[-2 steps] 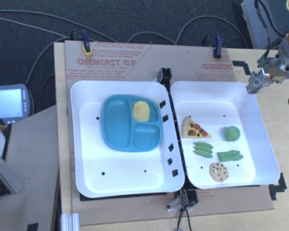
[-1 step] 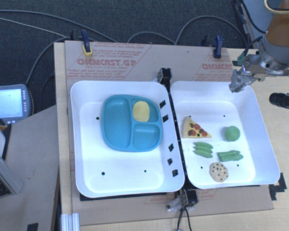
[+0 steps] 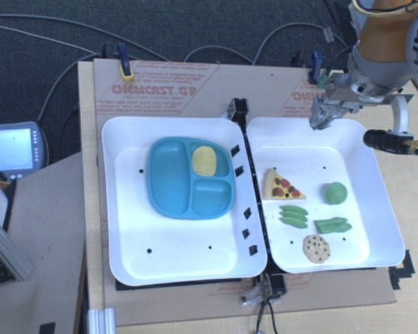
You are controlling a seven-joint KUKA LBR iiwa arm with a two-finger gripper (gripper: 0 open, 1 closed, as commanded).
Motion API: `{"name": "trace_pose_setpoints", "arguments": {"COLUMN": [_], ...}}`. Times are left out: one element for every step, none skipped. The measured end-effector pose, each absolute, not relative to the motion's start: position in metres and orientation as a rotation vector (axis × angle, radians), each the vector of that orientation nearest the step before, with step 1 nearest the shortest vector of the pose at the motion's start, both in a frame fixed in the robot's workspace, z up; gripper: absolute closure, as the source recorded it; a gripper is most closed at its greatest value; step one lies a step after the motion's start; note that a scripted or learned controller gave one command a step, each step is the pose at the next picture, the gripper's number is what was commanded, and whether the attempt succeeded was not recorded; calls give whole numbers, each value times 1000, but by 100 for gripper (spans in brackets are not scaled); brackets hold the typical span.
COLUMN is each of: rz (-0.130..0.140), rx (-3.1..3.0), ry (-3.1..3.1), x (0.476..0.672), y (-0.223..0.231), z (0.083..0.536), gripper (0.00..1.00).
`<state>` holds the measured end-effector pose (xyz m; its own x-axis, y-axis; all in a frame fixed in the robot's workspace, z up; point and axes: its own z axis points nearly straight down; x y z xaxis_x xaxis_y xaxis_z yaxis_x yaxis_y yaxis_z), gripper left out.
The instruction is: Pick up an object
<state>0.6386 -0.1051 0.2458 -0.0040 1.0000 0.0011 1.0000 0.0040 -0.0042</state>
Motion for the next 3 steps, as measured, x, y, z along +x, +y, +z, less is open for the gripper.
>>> {"name": "trace_pose_setpoints", "arguments": {"rz": [4, 2, 7], "rx": [-2214, -2213, -2213], "ry": [-2223, -2226, -2222], "x": [641, 647, 638], "y": [-48, 14, 66], "z": [250, 247, 237], "gripper": [100, 100, 100]}}
